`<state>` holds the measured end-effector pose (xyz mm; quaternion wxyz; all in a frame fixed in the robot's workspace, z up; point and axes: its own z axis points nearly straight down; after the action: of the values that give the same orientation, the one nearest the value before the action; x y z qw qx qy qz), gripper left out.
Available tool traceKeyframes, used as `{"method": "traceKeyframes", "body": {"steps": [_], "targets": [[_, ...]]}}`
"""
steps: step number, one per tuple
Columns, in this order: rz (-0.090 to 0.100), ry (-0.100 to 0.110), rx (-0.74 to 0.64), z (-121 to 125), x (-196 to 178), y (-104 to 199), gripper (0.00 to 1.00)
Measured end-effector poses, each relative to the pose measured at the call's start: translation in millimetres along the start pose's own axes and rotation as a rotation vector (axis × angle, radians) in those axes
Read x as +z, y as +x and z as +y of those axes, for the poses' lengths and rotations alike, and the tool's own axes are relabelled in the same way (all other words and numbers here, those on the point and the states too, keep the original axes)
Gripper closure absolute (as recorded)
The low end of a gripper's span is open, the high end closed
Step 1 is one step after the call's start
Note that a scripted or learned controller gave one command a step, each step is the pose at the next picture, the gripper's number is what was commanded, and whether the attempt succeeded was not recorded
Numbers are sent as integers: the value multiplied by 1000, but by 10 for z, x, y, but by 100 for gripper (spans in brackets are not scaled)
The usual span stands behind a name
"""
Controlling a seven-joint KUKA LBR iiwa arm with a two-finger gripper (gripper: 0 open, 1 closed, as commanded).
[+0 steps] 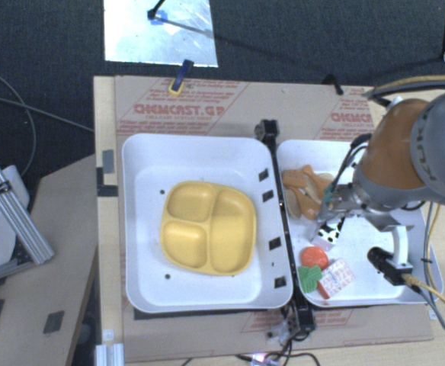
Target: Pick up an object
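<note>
Several small things [323, 269] crowded in the right bin [375, 292], tool [331, 204] lowered among them for a grab, grip state impossible to tell.

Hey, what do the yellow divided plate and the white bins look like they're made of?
Yellow divided plate: probably moulded plastic, matte to satin, judging by its soft rounded compartments and even colour. Left bin and right bin: likely thin white plastic, smooth with a slight sheen.
</note>
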<state>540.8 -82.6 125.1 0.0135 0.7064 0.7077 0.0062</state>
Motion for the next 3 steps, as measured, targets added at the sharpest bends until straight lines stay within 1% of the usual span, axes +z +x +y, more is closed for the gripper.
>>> {"method": "traceKeyframes", "body": {"steps": [1, 2, 3], "targets": [[15, 19, -11, -372, -1042, 805, 100], [11, 26, -1, -374, -985, 750, 0], [9, 36, 10, -577, 179, -86, 0]]}}
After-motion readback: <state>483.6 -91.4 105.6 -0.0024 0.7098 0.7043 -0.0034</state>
